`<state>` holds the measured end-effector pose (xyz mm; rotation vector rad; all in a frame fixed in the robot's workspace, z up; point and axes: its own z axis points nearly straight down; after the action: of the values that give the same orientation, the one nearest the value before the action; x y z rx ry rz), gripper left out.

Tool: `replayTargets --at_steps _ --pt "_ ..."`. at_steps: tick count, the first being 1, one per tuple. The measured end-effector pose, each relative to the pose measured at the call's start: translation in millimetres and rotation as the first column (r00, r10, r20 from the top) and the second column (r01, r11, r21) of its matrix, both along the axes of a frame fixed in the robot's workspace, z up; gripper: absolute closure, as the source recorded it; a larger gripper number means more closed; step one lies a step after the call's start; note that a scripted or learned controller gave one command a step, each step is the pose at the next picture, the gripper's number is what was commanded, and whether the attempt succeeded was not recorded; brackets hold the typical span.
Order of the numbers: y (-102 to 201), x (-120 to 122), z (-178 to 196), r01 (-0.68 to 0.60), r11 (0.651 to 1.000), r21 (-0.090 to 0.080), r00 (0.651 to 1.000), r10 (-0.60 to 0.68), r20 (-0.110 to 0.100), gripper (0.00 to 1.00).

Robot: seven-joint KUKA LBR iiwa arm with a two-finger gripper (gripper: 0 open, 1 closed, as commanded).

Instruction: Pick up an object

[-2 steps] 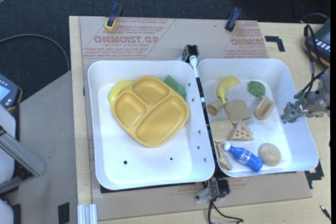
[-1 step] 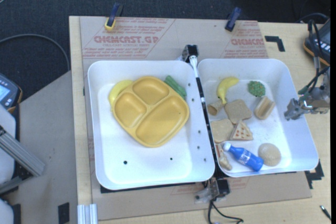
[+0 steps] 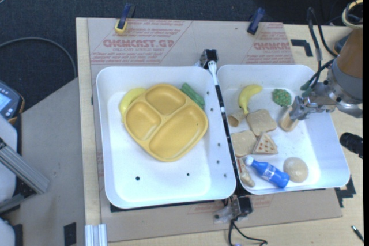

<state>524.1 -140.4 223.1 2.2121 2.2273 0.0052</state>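
The right bin [image 3: 323,141] holds a banana [image 3: 249,95], a green broccoli piece [image 3: 282,97], two toast slices [image 3: 261,121] [image 3: 243,142], a pizza wedge [image 3: 266,145], a blue bottle [image 3: 268,173] lying on its side, a round bun [image 3: 296,169] and a small brown piece [image 3: 233,120]. My gripper [image 3: 298,110] reaches in from the right and hangs low over the bin's upper right part. Its tip is right at a tan oblong piece [image 3: 286,122], just right of the upper toast slice. The wrist hides how it meets that piece.
In the left bin [image 3: 115,170] lies a yellow divided plate [image 3: 166,121], with a yellow item [image 3: 129,99] tucked behind its left side and a green item [image 3: 193,95] at its upper right. A black rail [image 3: 222,124] separates the bins. Two clamps [image 3: 123,18] [image 3: 256,21] grip the board's far edge.
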Motion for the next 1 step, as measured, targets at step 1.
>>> replayTargets --at_steps 1 --pt "47.6 11.1 -4.3 0.001 1.000 0.001 1.000 -0.001 -0.004 1.00"
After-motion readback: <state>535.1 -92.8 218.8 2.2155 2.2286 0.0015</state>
